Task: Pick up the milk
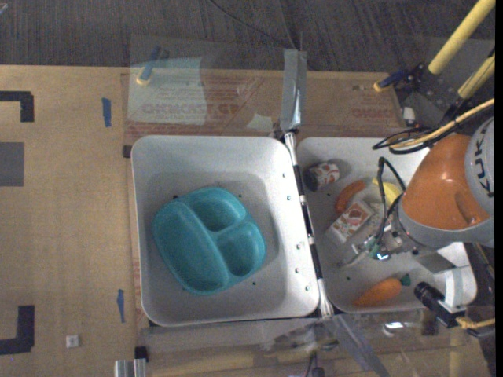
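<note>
Right bin [346,146], small white-and-red milk carton [352,221]

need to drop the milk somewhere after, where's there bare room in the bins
Left bin: bare floor along the back wall and the near right corner, around the teal divided plate. Right bin: crowded, with the milk carton, can, carrot and the gripper close together; a little bare floor at its near left.

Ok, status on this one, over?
Gripper low in right bin, beside milk carton. Carton lying flat, not held. Carrot, can close by.
</note>
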Tool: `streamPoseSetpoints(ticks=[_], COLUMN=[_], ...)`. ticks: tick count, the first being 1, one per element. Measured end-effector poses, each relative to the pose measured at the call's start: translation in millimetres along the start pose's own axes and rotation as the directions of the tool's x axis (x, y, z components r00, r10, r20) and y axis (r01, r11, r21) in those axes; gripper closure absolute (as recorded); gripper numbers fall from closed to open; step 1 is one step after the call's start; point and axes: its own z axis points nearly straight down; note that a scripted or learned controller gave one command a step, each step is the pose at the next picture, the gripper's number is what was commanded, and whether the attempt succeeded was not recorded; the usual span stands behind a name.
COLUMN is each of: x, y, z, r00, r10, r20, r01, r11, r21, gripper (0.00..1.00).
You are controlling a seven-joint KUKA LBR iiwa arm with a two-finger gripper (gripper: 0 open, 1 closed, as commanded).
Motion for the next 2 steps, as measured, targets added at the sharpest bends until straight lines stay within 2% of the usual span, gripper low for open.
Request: streamPoseSetpoints(ticks=[1, 2], x=[-2, -22], y=[73, 107], z=[-96, -11], r00=[0.997, 0.989], r10=[-0.081, 0.151], r20=[-0.004, -0.003], r01=[0.081, -0.151], r11=[0.997, 0.989], r21=[0.006, 0.009], gripper=[0.00, 0.00])
